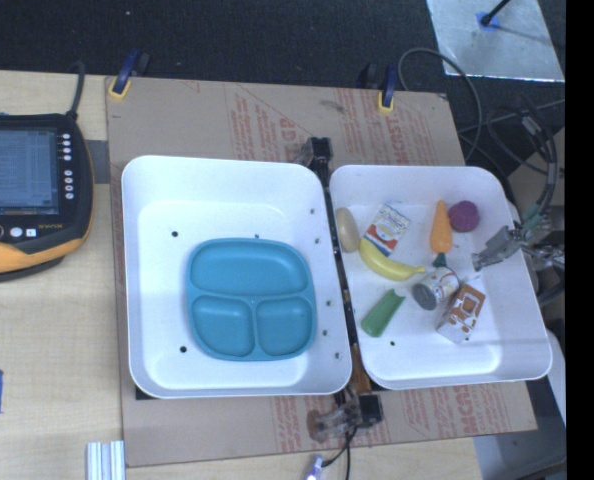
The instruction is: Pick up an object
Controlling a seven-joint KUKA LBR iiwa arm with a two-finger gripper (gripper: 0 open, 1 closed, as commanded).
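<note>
The right white bin (497, 358) holds several small objects: a yellow banana (388, 264), a pale egg-shaped piece (348, 230), a white box with red and blue print (387, 226), an orange carrot (440, 228), a purple ball (463, 215), a green piece (382, 311), a silver can (432, 291) and a brown-and-white carton (461, 310). My gripper (497, 245) reaches in at the bin's right edge, low over the rim. It is right of the carrot and up and to the right of the carton, and nothing visible is in it.
The left white bin (157, 208) holds a blue divided plate (249, 298). A teach pendant (22, 193) lies on the bench at far left. Cables (497, 98) loop behind the right bin. Clamps (386, 86) hold the cardboard underlay at the back.
</note>
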